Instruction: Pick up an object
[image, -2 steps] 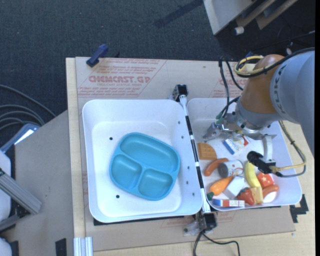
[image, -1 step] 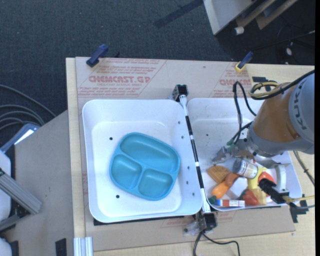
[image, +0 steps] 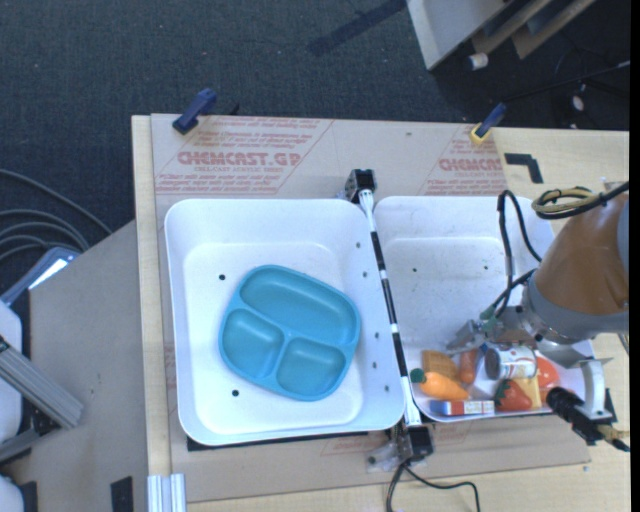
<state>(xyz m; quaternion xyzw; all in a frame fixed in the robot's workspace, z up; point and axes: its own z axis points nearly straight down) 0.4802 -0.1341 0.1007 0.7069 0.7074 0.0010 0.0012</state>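
Objects (image: 470, 385): we see small orange and red items heaped at the right bin's (image: 440, 235) near edge.
Gripper (image: 487, 352): down among them; grip possibly hidden, we cannot tell.
Left bin (image: 200, 240): blue tray (image: 290, 331).

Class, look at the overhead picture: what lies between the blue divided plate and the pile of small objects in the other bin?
In the camera view, between the blue plate and the pile run the two bins' adjoining white rims, topped by a black-and-white strip.

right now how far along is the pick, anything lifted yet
Done: the arm has reached down into the right bin, gripper at the toy food pile. In hand: nothing visibly held. Left: grasp an item and lift it. The blue tray sits in the left bin.
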